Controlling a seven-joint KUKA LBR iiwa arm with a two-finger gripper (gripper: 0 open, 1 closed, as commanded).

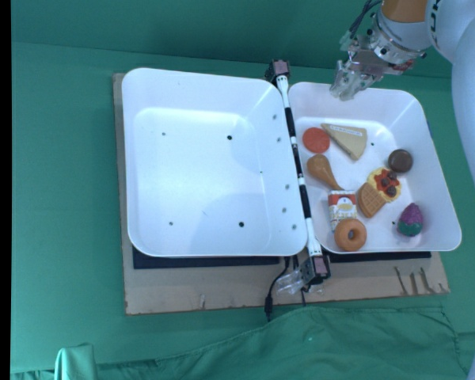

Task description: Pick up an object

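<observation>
Claw (349, 86) hovers above right bin's (435, 133) far rim, toys well apart.

I can't make out the end effector (350, 86) fingers, upper right; the arm (467, 70) runs off-frame.

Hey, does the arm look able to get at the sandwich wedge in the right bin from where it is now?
Probably yes: the pincer hovers over the far rim, and the sandwich wedge lies uncovered, apart from the red disc.

One camera looked down from above at a slant. It took in the worktop (79, 172) and both white bins (206, 85) whole.
</observation>
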